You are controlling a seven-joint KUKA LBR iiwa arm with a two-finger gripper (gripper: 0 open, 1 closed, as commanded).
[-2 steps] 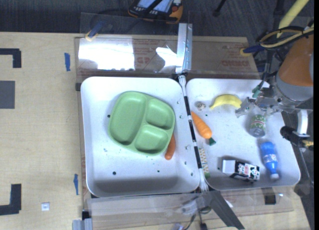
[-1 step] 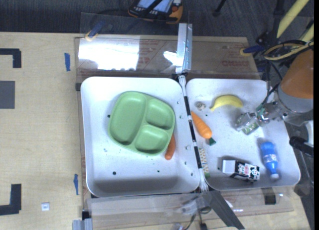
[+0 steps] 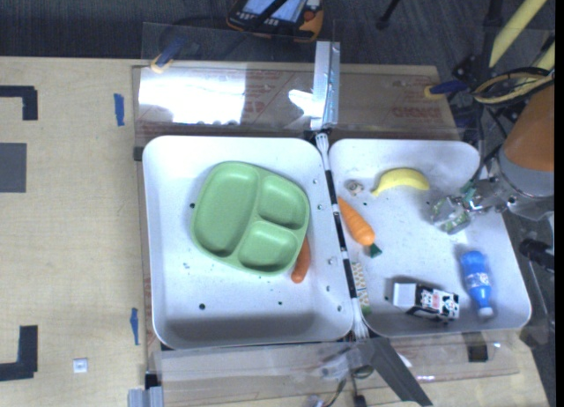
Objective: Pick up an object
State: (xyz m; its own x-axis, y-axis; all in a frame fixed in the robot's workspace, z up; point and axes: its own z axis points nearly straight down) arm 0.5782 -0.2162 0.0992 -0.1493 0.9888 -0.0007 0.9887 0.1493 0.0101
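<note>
Two bins on the counter (image 3: 70, 220). Right bin (image 3: 507, 304), near to far: small box (image 3: 425, 298), blue bottle (image 3: 477, 282), carrot (image 3: 358, 223), banana (image 3: 401, 181). All loose and well apart, so any is a fair pick. Left bin (image 3: 167, 247): green divided plate (image 3: 251, 216), second carrot (image 3: 301, 263) tucked at its right edge. Gripper (image 3: 454, 211) sits low by the right bin's far-right corner, nothing visibly between the jaws; can't tell if they're apart.

Plastic, wood and glare

Glossy white plastic bins (image 3: 167, 167); matt green plastic tray (image 3: 251, 216); pale wooden desk (image 3: 70, 220); smooth blue plastic bottle (image 3: 477, 280); shiny clear panel (image 3: 220, 92).
</note>
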